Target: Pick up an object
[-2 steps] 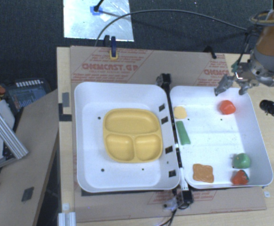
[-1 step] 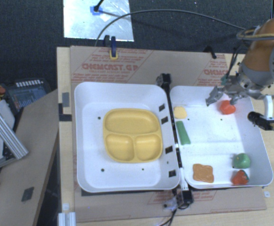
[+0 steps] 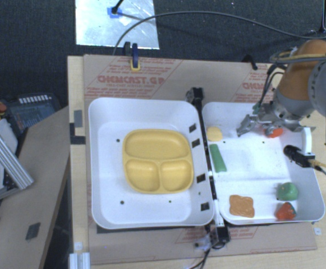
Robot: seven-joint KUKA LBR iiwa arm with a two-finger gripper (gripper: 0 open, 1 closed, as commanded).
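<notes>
Camera view, looking down at a slant on a bench covered with printed cardboard [image 3: 151, 74] carrying two shallow white bins side by side. Left bin [image 3: 104, 150], centre of frame: holds one yellow tray [image 3: 156, 160] with three compartments, a long one along its upper side and two smaller ones below, lying flat near the bin's middle. Right bin [image 3: 252, 161], right of centre: holds a pale yellow round piece [image 3: 214, 133] at its upper left corner; a green stick [image 3: 217, 157] just below that piece, lying along the bin's left wall; a flat orange piece [image 3: 242, 205] at the lower edge; a green rounded item [image 3: 288, 191] at the lower right; a red-orange item [image 3: 285, 211] just below the green one, in the lower right corner; and a small red-orange object [image 3: 273, 131] at the upper right, partly hidden under the arm's wrist. Arm [image 3: 311, 83], grey with an orange band, enters from the right edge of the frame and bends down over the upper part of the right bin. Gripper [image 3: 247, 128]: low over the bin's upper area, pointing toward the frame's left; whether its fingers are apart or together cannot be told, and nothing is seen between them. Upper left of frame: a shiny metal sheet [image 3: 115, 15] on dark carpet, with a bit of blue tape on it.
</notes>
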